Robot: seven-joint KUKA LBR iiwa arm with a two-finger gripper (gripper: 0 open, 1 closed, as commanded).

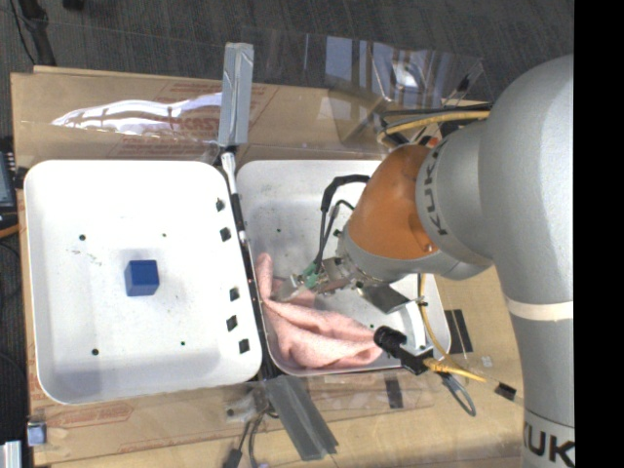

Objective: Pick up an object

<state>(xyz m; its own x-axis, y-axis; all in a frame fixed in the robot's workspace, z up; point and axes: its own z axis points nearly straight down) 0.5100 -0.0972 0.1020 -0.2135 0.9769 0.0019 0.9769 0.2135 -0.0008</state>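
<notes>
Camera view shows the end effector (314, 281) low in the right bin (283, 188), mostly hidden beneath the arm's orange band (390, 217) and grey wrist; whether it is wide, narrow or holding anything cannot be told. Just below it lies a crumpled pink cloth (312, 334), bunched along the bin's near edge and running up its left wall; part of the cloth is covered by the arm. A black cable (331, 198) loops above the wrist. The bulky grey arm (517, 183) blocks the bin's right side. In the left bin (58, 359), well apart, a small blue cube (142, 277) sits alone. Both bins rest on the counter (127, 115).
</notes>
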